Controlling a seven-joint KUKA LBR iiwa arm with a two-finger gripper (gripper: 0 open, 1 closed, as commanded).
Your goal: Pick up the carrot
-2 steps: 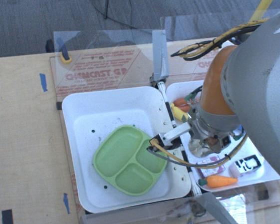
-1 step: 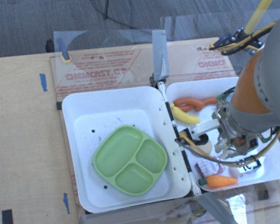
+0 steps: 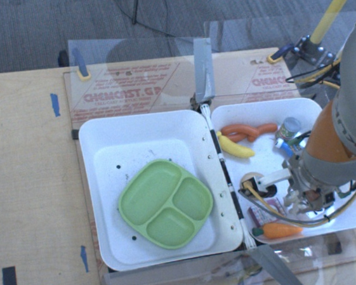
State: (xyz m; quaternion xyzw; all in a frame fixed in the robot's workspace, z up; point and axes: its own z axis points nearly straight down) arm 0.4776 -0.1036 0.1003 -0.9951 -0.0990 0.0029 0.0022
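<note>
The carrot (image 3: 281, 229) is orange with a green stub at its left end. It lies flat along the near wall of the right bin (image 3: 255, 109). My gripper (image 3: 297, 199) hangs low over the same bin, just above and slightly right of the carrot, with cables looped around it. The grey wrist and orange band cover the bin's right side. Nothing can be made out in the gripper's grasp.
A yellow banana (image 3: 236, 147) and a reddish sausage (image 3: 248, 130) lie at the far end of the right bin, with a small blue-and-silver can (image 3: 288, 130) beside them. A dark wrapper (image 3: 264, 211) sits left of the gripper. The left bin (image 3: 101, 141) holds a green divided plate (image 3: 166, 204).
</note>
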